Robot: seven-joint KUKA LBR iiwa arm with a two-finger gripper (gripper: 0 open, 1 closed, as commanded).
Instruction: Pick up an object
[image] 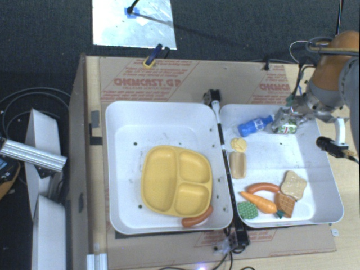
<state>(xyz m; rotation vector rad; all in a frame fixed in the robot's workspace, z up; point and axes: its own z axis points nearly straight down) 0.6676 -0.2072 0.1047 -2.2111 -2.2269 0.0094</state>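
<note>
Nearest the camera, a sausage (197, 219) lies along the front wall of the left bin (121, 151), tucked against the yellow divided plate (176, 180) that takes up most of that bin's floor. Across the divider, the right bin (332, 204) holds the rest: a green-topped carrot (257, 202) with a second sausage (262, 188) just behind it, a waffle piece (285, 205) and a slice of bread (293, 185) at the front right, a pale bun-like piece (238, 165) and a small yellow lump (239, 145) near the divider, and a blue bottle (254, 125) lying on its side toward the back. My pincer (286, 122) is low over the back of that right bin, just beside the bottle's cap end, with something small and green-and-white at its tip. Whether I am clenched or released I cannot tell from this angle. I judge the pick not yet done: nothing is visibly raised off the bin floor, so closing, lifting and confirming the hold all remain.
</note>
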